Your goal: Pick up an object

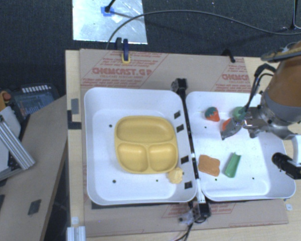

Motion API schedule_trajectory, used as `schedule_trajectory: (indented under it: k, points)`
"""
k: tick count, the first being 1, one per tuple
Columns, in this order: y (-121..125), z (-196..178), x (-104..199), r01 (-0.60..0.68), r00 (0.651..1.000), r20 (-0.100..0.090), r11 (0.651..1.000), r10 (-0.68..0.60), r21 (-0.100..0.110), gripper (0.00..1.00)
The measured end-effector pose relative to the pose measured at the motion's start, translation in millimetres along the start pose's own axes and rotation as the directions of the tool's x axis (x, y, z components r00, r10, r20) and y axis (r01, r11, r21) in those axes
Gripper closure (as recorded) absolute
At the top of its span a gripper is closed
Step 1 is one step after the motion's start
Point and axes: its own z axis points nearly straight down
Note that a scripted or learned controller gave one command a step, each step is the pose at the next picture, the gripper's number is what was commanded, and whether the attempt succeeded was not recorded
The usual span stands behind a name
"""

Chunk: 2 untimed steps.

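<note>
Your claw [230,128] hung low in the right bin [276,187] — I couldn't tell its opening or hold. The strawberry toy [211,114] sat just beside it; a descent slightly off could nudge it away.
</note>
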Motion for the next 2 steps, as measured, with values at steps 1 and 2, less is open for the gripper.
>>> schedule_trajectory:
  k: [1, 2]
  points:
    - [-3.0, 42.1, 1.5, -0.002, 1.000, -0.001, 1.000, 0.002, 0.004, 0.00]
    - [-10.1, 102.0, 4.7, -0.002, 1.000, -0.001, 1.000, 0.002, 0.006, 0.00]
